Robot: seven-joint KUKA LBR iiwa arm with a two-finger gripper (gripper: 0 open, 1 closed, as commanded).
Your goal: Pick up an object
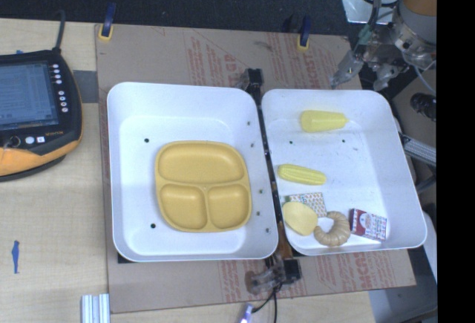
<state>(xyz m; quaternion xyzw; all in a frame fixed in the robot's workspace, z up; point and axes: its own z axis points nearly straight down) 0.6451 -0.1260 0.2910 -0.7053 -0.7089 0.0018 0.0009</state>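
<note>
Camera view is looking down on two white bins sitting side by side on the bench. In the left bin (126,128) a yellow tray (202,185) with three compartments is lying flat near the middle. In the right bin (386,158) five small things are lying. A yellow corn cob (323,121) is resting near the far wall. A second, slimmer cob (301,174) is lying nearer the middle, close to the wall shared with the left bin. At the near end a pale yellow lemon (300,217) is sitting on a small printed card (315,203), touching a tan ring-shaped pastry (333,230) on its right. Just beside the pastry, a red and white packet (369,225) is lying against the near right corner.

The tool (365,70) is hanging outside the right bin, beyond its far right corner, well apart from every object. Its two fingers are spread apart, with nothing between them. On the bench to the left, a teach pendant (33,110) with a lit screen is lying apart from the bins.
</note>
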